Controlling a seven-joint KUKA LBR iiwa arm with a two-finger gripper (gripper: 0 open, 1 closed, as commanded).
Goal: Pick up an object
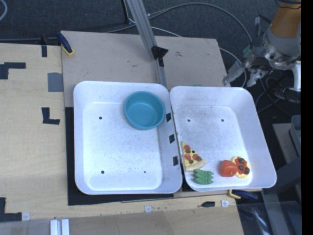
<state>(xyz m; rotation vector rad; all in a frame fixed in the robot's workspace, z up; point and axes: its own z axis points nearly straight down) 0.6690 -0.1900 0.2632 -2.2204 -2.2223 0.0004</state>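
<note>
On the tan bench top (29, 146) sat two shallow white plastic bins side by side, their inner rims touching: the left bin (88, 146) and the right bin (215, 111). Above the far right corner of the right bin, outside its rim, hung the grey arm with its orange band (286, 18); the two-finger gripper (243, 74) pointed down and left, clear of the bin. Its dark fingers appeared spread apart with nothing between them, released.

A round blue plastic bowl (144, 110) stood upright in the far right part of the left bin, near the shared rim.

Small toy foods lay along the near edge of the right bin. A yellow pizza slice with red spots (191, 156) rested against the left wall. Just nearer lay a green leafy piece (203, 176), touching or almost touching the slice. Toward the near right corner, a red tomato-like piece (228, 168) touched a yellow piece with dark and red spots (241, 166).
</note>
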